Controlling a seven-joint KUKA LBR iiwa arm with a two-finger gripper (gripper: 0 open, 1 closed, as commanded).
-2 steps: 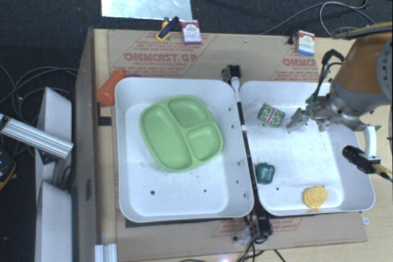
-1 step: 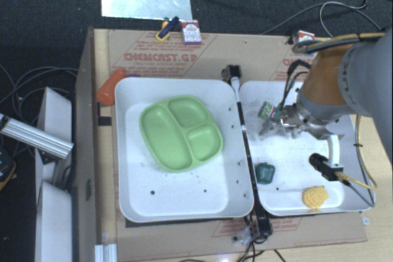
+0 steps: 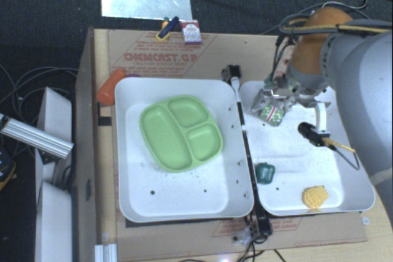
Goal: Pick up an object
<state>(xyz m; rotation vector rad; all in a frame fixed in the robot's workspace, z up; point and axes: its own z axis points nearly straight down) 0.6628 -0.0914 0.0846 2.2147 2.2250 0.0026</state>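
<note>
The claw (image 3: 269, 102) is down in the far left corner of the right bin (image 3: 288, 156). Its tip sits right on a small crinkly packet (image 3: 273, 115) with green, red and white on it. The packet is bunched up under the claw. I cannot tell if the claw is squeezing the packet or just resting on it, because the claw hides that part.

The big grey arm (image 3: 359, 77) comes in from the right. It bends down over the far side of the right bin, and its orange band (image 3: 319, 21) is at the top.

A small teal cup (image 3: 264, 173) is in the same bin, close to the wall between the two bins. A yellow toy corn (image 3: 315, 196) lies near the front edge, well apart from the claw.

The left bin (image 3: 184, 196) has a green plate (image 3: 181, 132) with three parts in it. An orange thing (image 3: 110, 86) lies on the surface (image 3: 153, 57) just beside that bin's far left corner.
</note>
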